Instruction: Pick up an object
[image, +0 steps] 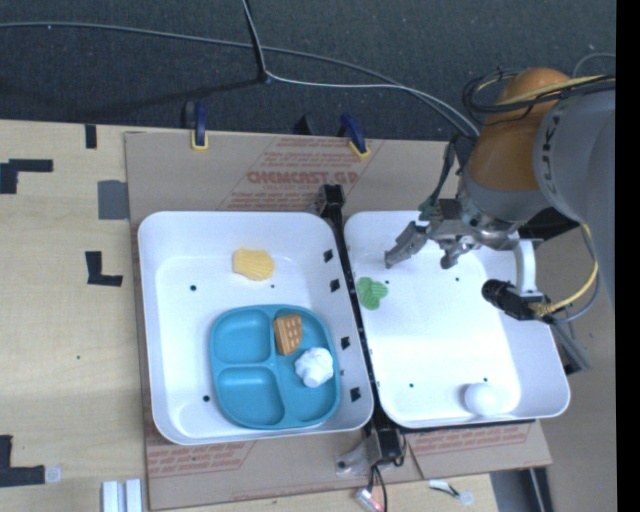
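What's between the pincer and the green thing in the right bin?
Nothing: the camera view shows bare white bin floor between the open pincer and the green thing.

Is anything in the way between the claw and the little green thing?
No, nothing visible is in the way. The claw hangs open over the right bin, and the green thing lies just to its lower left near that bin's left wall. Between them is bare white floor.

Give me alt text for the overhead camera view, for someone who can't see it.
The open gripper hovers in the right bin near a green object. The left bin holds a blue divided tray and a yellow object.
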